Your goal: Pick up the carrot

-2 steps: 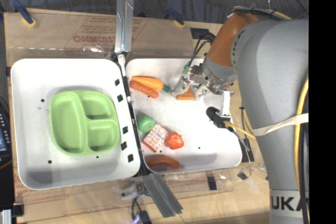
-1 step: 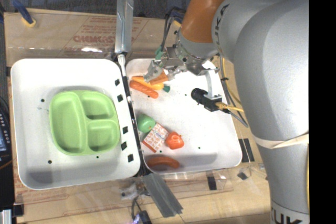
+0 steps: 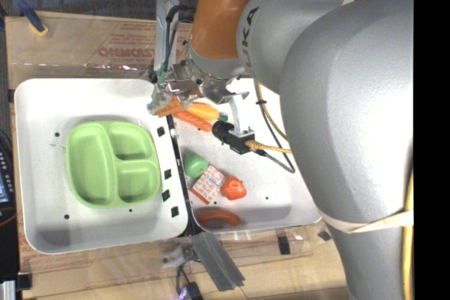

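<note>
camera view looks down on two white bins; the left bin (image 3: 35, 151) carries a green divided plate (image 3: 112, 164), and the right bin (image 3: 281, 186) carries the small things; the carrot (image 3: 195, 113) lies near the top of the right bin, close to the wall between the bins, long and orange, slanted with its thin end to the lower right; the gripper (image 3: 163, 96) is at the carrot's thick left end, touching it or just above it, i cannot say which; whether the jaws are apart or together i also cannot tell, because the metal parts and the arm (image 3: 337, 81) cover them, so i do not say the carrot is held; lower in the same bin there are a green ball (image 3: 195, 166), a small printed packet (image 3: 207, 186), a red toy (image 3: 233, 188) and a brown round thing (image 3: 218, 218), all well apart from the carrot; i judge the carrot is a light, stiff toy with a smooth skin that can slip; the best place to take it is across the thick middle, not the thin tip, where it may roll out.
</note>
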Robot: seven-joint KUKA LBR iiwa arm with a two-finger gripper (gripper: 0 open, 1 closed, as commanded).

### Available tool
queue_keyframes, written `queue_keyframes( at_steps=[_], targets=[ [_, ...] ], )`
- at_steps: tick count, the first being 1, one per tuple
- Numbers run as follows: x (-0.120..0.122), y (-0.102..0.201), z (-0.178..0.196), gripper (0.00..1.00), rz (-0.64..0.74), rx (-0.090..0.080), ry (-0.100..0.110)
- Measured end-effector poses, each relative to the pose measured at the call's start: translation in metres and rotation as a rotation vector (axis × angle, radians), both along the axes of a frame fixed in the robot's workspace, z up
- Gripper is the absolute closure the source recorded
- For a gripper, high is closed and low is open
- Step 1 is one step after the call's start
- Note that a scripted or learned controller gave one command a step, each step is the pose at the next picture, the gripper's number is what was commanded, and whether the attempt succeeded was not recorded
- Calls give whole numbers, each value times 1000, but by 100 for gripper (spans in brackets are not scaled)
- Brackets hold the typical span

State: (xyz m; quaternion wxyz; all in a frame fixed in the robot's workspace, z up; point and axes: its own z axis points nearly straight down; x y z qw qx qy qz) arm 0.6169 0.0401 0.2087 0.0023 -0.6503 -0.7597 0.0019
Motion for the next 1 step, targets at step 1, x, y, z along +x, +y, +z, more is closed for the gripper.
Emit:
queue_keyframes(
  at_steps=[1],
  targets=[
    [-25,-20,72,100,338,-1,-5]
  ],
)
